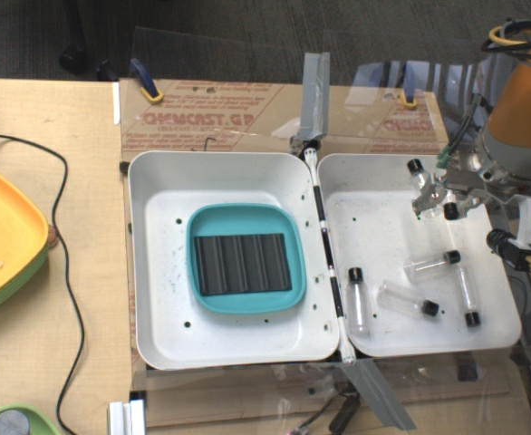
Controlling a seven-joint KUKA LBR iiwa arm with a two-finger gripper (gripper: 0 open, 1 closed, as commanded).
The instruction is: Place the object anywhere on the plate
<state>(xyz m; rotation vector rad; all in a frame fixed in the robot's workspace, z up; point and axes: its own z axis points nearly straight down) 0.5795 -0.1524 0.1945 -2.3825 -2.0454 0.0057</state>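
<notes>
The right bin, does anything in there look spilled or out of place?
The clear vials in the right bin lie scattered on their sides at mixed angles, none upright. They look loosely dumped rather than damaged. The teal plate in the left bin sits flat and square.

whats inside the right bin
The right bin holds several clear tubes with black caps: one at its left side, others lying toward the right. The end effector hangs over the bin's far part, covering whatever lies under it.
</notes>
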